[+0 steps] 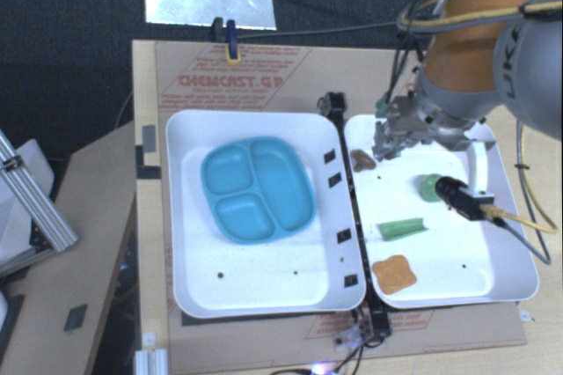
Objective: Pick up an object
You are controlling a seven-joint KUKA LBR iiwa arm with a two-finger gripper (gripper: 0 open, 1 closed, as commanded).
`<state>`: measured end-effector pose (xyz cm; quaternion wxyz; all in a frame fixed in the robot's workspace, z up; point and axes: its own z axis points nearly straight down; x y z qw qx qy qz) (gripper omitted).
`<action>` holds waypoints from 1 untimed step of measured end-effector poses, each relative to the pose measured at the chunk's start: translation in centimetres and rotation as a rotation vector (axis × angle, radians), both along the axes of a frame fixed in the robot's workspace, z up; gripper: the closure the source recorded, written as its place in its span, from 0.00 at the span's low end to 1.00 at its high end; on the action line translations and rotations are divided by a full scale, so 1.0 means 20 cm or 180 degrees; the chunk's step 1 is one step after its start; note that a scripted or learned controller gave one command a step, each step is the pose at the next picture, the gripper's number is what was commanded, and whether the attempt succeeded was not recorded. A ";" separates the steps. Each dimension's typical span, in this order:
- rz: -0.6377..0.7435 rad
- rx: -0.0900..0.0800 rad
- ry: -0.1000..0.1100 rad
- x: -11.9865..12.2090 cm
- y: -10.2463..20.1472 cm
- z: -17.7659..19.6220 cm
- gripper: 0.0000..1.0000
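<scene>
Looking down on a bench (144, 100) laid with a printed cardboard sheet (281, 69), dark floor behind. Counted two white bins side by side: left bin (264, 272) carrying a blue divided plate (258, 188), right bin (440, 263) carrying four loose items.

Logged in the right bin: small brown piece (361, 158) near the top-left corner, close to the dividing wall; round green piece (429, 187) mid-bin; green strip (402, 229) below it; flat orange piece (393, 274) at the near-left corner. All lying well apart from one another.

Found the gripper (387, 144) low over the bin's upper left, just beside the small brown piece and to its right (contact not resolvable). Cannot tell whether spread or pressed together from this angle; nothing seen held.

Judged step in hand: closing in on the brown piece, as the nearest candidate. To do it well:
- shift slightly left to centre over the piece before descending
- descend straight, minding the bin wall close by
- close only once straddling the piece, then lift slowly and check for a slip.
</scene>
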<state>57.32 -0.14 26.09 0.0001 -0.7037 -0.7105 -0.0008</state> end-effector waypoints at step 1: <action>-0.0002 -0.0001 -0.0003 0.16 0.21 -0.09 1.00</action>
